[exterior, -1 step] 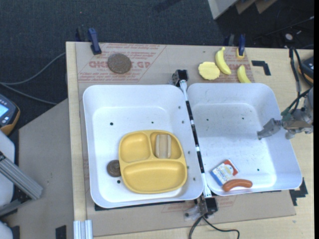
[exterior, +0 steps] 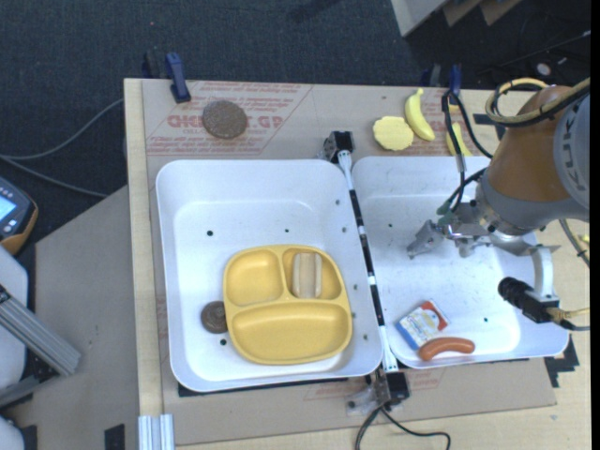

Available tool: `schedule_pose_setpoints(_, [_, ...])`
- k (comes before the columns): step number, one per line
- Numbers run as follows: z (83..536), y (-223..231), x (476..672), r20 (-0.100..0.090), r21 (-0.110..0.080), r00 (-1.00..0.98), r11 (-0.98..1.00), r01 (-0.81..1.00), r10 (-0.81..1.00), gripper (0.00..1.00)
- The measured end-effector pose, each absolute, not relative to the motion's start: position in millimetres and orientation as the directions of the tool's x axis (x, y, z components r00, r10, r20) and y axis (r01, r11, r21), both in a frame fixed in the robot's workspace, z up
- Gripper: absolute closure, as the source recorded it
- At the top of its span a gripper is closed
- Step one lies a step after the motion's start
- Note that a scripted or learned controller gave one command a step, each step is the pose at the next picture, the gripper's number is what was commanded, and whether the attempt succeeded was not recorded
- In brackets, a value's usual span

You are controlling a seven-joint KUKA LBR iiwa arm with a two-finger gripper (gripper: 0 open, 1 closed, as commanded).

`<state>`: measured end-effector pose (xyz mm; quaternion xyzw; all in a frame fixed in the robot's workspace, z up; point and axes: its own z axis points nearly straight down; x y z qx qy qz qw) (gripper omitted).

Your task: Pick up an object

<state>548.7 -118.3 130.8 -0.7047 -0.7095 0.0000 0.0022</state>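
Your arm (exterior: 539,172) reaches in from the right and hangs over the right bin (exterior: 394,195), with the orange band showing above the wrist. The gripper (exterior: 427,239) sits low over the middle of that bin's floor, pointing toward the divider between the two bins. You can make out grey finger shapes at its tip, but from this slant you cannot tell how far apart they stand, and nothing is visibly caught between them.

The loose pieces in the right bin lie near its front edge, apart from the gripper — a small blue-and-white packet (exterior: 422,324) and, just in front of it, a toy sausage (exterior: 447,348).

In the left bin (exterior: 187,204) you have a yellow divided tray (exterior: 281,322) with a pale bread-like piece (exterior: 307,275) in its upper right compartment. A brown cookie (exterior: 215,317) lies on the bin floor, touching the tray's left side.

Outside the bins, on the bench board behind them, rest a second brown cookie (exterior: 224,118), a yellow wavy chip (exterior: 393,133) and a banana (exterior: 418,115) just beside the chip.
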Motion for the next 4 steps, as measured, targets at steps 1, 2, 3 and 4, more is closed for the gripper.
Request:
schedule_pose_setpoints(1, [82, -96, 503.6, 0.003, -0.007, 0.0, 0.0, 1.0, 1.0, 0.0])
schedule_pose_setpoints(2, [87, -161, 635.3, -0.007, 0.015, -0.003, 0.003, 1.0, 1.0, 0.0])
schedule_pose_setpoints(3, [92, -167, 642.7, -0.002, 0.004, -0.002, 0.002, 1.0, 1.0, 0.0])
schedule_pose_setpoints(4, [100, -224, 652.3, 0.007, 0.0, 0.001, -0.001, 1.0, 1.0, 0.0])
